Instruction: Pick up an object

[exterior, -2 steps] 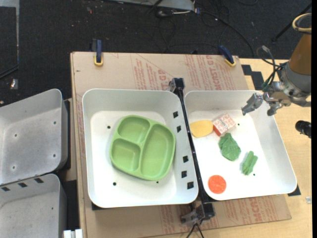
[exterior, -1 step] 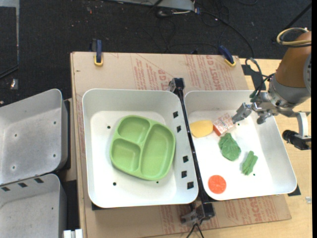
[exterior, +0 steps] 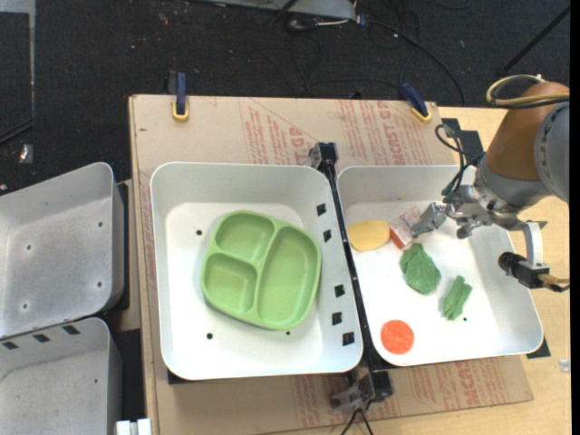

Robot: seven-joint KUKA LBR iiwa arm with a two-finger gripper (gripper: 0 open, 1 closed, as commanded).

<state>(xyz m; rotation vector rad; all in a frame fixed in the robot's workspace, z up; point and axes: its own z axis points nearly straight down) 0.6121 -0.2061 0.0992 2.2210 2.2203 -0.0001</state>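
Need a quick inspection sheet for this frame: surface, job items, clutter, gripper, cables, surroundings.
Surface: brown board bench bearing left white bin and right white bin.
Job's things: in right bin, yellow rounded piece, small red-and-white packet, large green leafy piece, small green leafy piece, orange disc.
Clutter: green three-compartment plastic tray in left bin.
Grippers: gripper low over the packet; finger state unclear.
Cables: black cables on the floor.
Surroundings: spare white bins at left.

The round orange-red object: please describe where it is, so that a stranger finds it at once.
Look in the right bin, at the corner nearest the camera and the divider. The orange-red disc lies there alone, apart from the two green pieces further in. It alone is round and red.
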